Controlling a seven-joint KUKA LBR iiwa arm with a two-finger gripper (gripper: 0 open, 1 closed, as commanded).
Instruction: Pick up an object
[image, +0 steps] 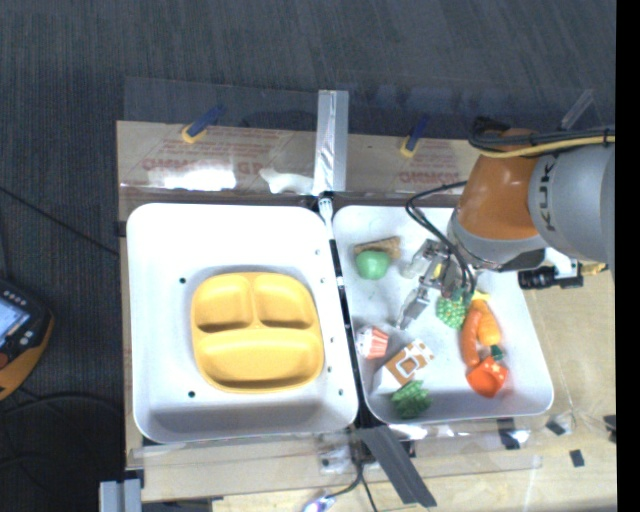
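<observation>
Camera view gives you the two white bins side by side: the left bin (160, 250) holds a yellow divided tray (258, 330), and the right bin (530, 400) holds all the loose objects. Your gripper (428, 285) hangs over the middle of the right bin, reached in from the right, with its fingers (412, 308) spread apart and nothing between them, so you can treat it as released. Nothing is lifted yet. Every candidate lies on the bin floor: a green round fruit (372, 264) to the far left of the gripper, a bunch of green grapes (452, 310) just right of the fingertips, an orange carrot (480, 330) beside the grapes with a red-orange pepper (487, 377) at its near end, a small orange-and-white box (408, 363) and a pink cup-like item (371, 343) nearer you, and a green broccoli piece (411, 400) at the near wall. By my judgement the task is at the approach stage: you have yet to descend, close on one object, and raise it clear. The grapes look the closest target.
</observation>
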